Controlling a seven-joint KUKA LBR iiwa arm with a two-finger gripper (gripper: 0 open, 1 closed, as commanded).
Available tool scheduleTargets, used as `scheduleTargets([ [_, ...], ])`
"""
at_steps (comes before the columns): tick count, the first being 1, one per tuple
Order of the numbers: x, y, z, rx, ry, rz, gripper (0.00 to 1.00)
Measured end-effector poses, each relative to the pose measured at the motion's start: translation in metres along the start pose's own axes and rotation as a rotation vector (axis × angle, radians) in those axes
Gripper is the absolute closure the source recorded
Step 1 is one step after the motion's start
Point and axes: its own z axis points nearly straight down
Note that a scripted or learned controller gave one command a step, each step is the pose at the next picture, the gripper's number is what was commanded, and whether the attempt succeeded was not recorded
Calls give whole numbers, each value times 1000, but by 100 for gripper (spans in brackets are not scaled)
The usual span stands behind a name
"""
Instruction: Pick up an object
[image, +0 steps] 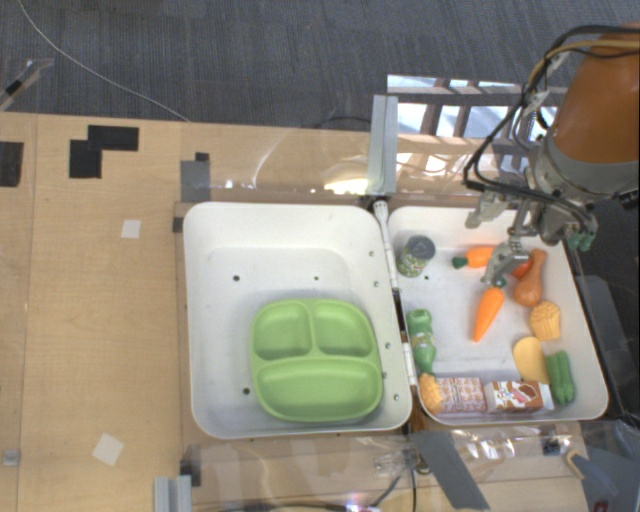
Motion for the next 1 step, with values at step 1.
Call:
scheduleTargets([
  [1, 34, -64, 131, -1, 13, 32, 0],
])
